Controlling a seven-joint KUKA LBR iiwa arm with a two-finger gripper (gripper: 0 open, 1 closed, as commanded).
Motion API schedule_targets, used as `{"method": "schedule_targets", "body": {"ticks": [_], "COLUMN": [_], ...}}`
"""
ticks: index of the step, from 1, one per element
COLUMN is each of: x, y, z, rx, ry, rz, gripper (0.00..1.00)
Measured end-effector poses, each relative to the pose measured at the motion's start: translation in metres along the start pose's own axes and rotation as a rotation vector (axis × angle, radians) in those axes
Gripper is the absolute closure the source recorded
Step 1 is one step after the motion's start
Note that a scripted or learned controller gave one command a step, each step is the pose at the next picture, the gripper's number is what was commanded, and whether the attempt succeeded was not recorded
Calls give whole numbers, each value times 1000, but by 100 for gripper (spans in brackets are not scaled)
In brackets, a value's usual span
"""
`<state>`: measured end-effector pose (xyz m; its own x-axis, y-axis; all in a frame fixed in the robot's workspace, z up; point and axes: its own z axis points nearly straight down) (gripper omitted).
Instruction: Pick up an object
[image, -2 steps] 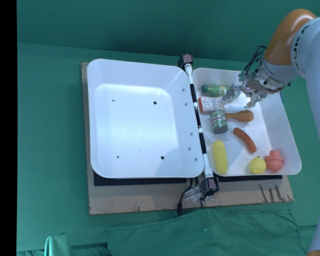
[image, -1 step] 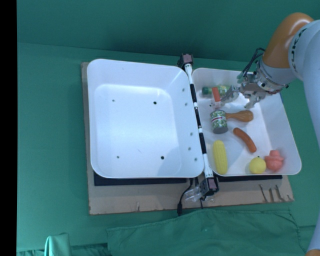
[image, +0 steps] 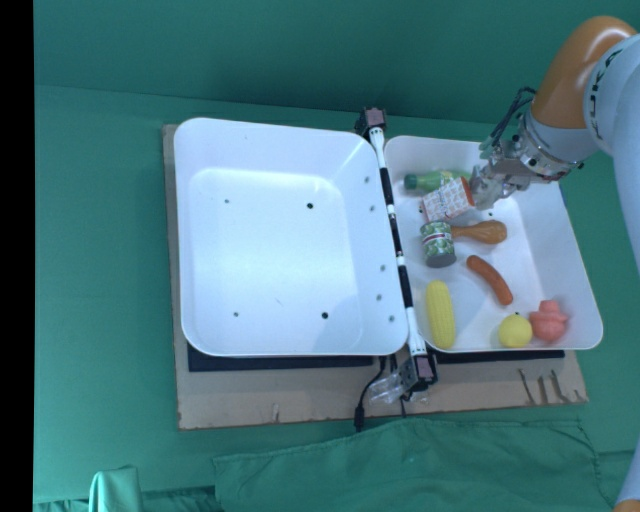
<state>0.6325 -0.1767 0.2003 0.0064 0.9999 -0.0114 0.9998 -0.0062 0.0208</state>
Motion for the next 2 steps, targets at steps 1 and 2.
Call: {"method": "schedule_targets", "body": {"ticks": [1, 2], "x": [-7, -7], "y": [-5, 1], "z": [-61, -128], "rx": [9, 8], "ry": [7, 7], "rz": [-3, -4], "gripper": [100, 100]}}
